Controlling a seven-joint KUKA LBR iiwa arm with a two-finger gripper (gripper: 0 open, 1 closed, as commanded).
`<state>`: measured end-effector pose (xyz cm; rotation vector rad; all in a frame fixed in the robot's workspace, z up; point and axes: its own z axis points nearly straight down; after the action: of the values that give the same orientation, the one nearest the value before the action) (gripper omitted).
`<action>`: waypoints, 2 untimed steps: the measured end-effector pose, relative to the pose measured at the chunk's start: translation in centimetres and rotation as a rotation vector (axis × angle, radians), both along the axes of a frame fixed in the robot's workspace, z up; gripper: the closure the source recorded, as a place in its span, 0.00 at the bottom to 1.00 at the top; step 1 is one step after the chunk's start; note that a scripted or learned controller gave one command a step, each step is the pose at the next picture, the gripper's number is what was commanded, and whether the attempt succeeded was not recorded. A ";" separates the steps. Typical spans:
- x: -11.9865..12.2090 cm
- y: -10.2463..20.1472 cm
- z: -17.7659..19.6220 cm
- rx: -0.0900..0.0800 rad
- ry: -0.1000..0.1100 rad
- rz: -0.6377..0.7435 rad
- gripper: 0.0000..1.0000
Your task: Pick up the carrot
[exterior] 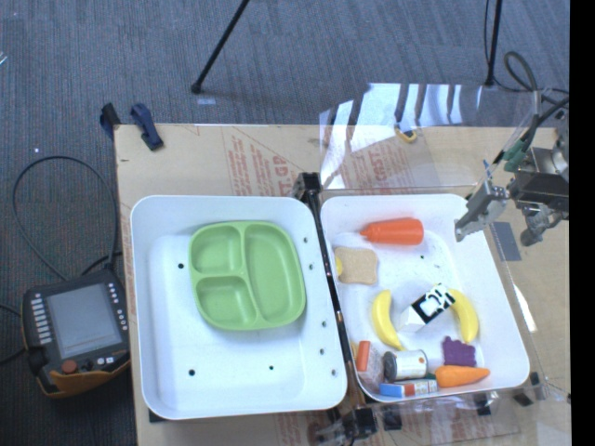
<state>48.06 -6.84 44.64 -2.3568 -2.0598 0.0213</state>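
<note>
The two-finger pincer (pixel 502 214) hovered with fingers spread wide and nothing between them, probably readied for a descent. The smooth orange tapered carrot (pixel 393 231) lay well to its left in the shallow white right-hand bin (pixel 507 297), untouched.

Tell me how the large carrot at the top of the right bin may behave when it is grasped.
The carrot looks like smooth moulded plastic, so it is probably stiff, light, and a little slippery. Its rounded, tapered body lies on its side on the flat floor of the right bin, so a push off centre may roll or pivot it.
</note>
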 end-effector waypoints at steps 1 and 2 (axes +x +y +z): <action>-0.2 3.1 1.5 0.001 -0.013 0.171 0.00; -0.3 4.1 3.2 0.002 -0.012 0.249 0.00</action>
<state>47.80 -2.70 47.88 -2.0887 -2.3421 0.0063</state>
